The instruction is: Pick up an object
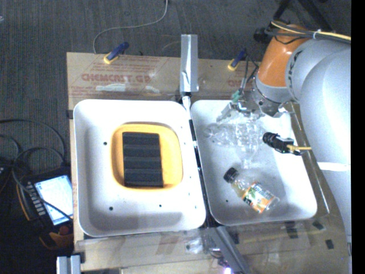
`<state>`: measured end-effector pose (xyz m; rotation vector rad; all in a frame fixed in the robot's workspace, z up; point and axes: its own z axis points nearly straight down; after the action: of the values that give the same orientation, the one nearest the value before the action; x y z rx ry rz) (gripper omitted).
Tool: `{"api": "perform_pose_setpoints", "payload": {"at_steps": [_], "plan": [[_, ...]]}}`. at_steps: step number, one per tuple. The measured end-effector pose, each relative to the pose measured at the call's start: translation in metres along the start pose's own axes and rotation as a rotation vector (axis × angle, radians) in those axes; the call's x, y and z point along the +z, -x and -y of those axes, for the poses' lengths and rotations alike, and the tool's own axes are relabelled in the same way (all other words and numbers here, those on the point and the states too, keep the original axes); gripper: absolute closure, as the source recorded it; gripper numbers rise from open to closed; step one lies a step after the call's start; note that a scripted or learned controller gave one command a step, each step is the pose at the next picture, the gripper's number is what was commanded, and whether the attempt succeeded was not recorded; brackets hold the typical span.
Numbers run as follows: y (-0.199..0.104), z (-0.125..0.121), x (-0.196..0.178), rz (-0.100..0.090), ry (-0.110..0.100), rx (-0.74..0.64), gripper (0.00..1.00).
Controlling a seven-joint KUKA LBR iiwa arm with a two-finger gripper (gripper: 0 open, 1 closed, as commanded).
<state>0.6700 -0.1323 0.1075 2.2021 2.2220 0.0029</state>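
In the right bin, a small clear bottle with a black cap and an orange label lies on its side near the front. A crumpled clear plastic piece lies toward the back of that bin. My gripper hangs low over the bin's back part, right at the far edge of the clear plastic piece. I cannot tell whether it touches the plastic. In the left bin, a yellow tray holds a black ridged block.
The grey arm with its orange band fills the right side above the right bin. A metal divider post stands behind the gap between the bins. Cables and a small screen lie on the floor at the left.
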Motion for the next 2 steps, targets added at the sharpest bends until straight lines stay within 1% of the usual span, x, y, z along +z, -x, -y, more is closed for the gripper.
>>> {"api": "perform_pose_setpoints", "payload": {"at_steps": [1,2], "plan": [[-0.050,0.005,-0.077,-0.005,-0.011,-0.098,1.00],[-0.030,0.069,0.006,-0.009,-0.011,-0.127,1.00]]}}
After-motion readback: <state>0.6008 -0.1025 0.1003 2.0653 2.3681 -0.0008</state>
